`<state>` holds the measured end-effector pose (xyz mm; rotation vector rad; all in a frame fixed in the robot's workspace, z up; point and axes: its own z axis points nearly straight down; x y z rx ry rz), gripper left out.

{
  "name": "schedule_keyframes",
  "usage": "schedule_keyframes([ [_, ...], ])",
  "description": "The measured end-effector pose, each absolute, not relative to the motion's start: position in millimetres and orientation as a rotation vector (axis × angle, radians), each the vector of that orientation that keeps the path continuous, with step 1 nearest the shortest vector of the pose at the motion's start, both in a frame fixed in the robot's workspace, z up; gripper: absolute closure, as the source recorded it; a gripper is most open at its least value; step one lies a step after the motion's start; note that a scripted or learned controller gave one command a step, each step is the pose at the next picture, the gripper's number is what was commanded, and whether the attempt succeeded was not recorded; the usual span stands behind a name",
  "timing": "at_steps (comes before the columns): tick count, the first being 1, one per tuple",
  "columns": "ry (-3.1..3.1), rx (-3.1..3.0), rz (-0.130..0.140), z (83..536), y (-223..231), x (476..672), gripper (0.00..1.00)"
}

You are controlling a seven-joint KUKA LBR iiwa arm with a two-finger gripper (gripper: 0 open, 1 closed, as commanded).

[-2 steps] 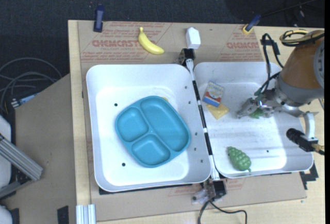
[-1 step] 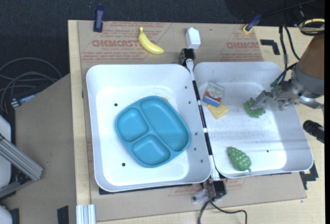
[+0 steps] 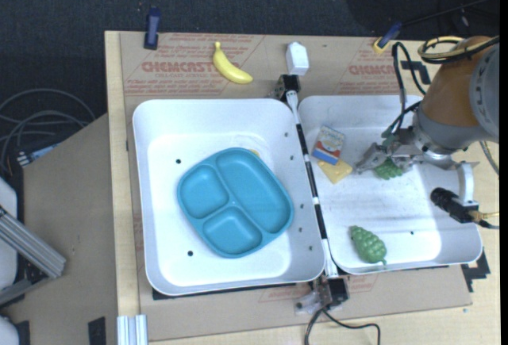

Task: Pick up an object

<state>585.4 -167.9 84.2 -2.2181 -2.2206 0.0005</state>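
Observation:
My gripper (image 3: 386, 156) is low in the right bin (image 3: 444, 244), near its far right part, under the grey arm with the orange band. A small green object (image 3: 387, 171) lies right at the gripper's tip, touching or just beneath it. Left of it lie a yellow wedge (image 3: 337, 170) and a small packet with blue and red print (image 3: 328, 146). A bumpy green object (image 3: 367, 245) lies near the right bin's front edge.
The left bin (image 3: 159, 145) holds a blue divided plate (image 3: 232, 201). A banana (image 3: 230, 66) and a white block (image 3: 297, 57) lie on the cardboard behind the bins. Cables hang by the arm at the right.

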Motion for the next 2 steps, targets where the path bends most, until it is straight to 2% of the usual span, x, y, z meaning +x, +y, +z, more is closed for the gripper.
schedule_keyframes([
  [1,-2.223,-2.220,-0.001,95,-168,586.1,1.00],
  [2,-2.225,-2.220,-0.005,186,-66,611.5,1.00],
])
